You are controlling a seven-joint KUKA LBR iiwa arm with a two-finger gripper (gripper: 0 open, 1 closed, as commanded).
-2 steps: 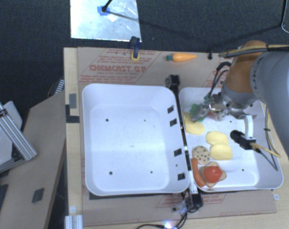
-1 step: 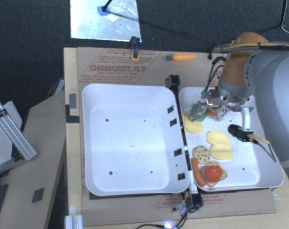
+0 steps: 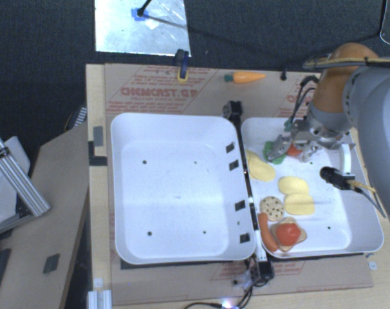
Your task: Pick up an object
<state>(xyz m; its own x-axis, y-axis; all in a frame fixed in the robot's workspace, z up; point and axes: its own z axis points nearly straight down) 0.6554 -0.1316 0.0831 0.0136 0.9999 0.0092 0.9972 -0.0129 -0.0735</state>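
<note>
Arm (image 3: 365, 89): in from the right, low over the right bin's (image 3: 359, 234) far edge.
Fingers: can't tell, released or clenched.
Green item (image 3: 273, 151): right beneath the gripper (image 3: 297, 145), red piece (image 3: 294, 151) touching it.
Near corner: tomato (image 3: 287, 232), carrot (image 3: 267, 230), cookie (image 3: 271, 206).
Left bin (image 3: 176, 134): bare white.

Grey arm (image 3: 375, 102), orange wrist band (image 3: 333, 76), black cables (image 3: 302, 98)

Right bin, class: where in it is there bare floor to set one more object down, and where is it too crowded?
In the right bin, bare floor lies along the near-right corner, right of the tomato and yellow pieces. Crowded along the divider side, cookie included, and under the gripper at the far end.
</note>
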